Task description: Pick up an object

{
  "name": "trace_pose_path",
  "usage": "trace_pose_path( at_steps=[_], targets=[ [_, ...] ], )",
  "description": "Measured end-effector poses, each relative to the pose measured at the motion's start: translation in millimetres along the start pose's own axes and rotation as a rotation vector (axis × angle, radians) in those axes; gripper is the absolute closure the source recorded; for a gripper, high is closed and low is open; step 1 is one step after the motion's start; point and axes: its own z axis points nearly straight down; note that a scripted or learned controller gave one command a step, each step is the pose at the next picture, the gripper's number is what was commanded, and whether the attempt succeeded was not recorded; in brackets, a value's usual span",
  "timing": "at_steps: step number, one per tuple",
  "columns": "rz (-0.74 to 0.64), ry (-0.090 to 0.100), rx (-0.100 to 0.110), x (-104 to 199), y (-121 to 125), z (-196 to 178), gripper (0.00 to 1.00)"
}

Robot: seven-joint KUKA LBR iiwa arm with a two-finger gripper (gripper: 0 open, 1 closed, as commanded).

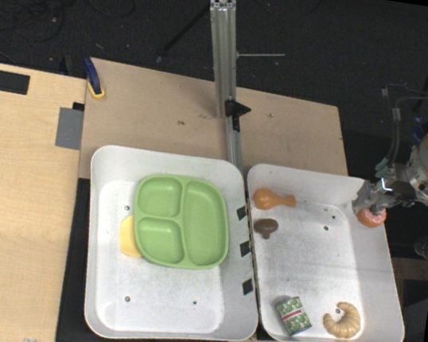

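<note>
Gripper poised at the far right rim of the right bin, just above a small orange-red object; whether closed on it, impossible to tell. Elsewhere in that bin: an orange pear-shaped toy, a brown lump, a green box, a croissant. Green divided plate in the left bin, over something yellow.

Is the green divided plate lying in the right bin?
No, the green divided plate lies in the left bin; the right bin holds a croissant and a small green box.
</note>
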Motion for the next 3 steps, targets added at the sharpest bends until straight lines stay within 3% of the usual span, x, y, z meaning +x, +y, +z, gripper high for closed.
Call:
trace_pose_path(
  at_steps=[2, 3],
  targets=[
    [-0.003, 0.002, 0.005, 117, -16, 14, 1.0],
    [-0.003, 0.002, 0.005, 167, -36, 7, 1.0]
  ],
)
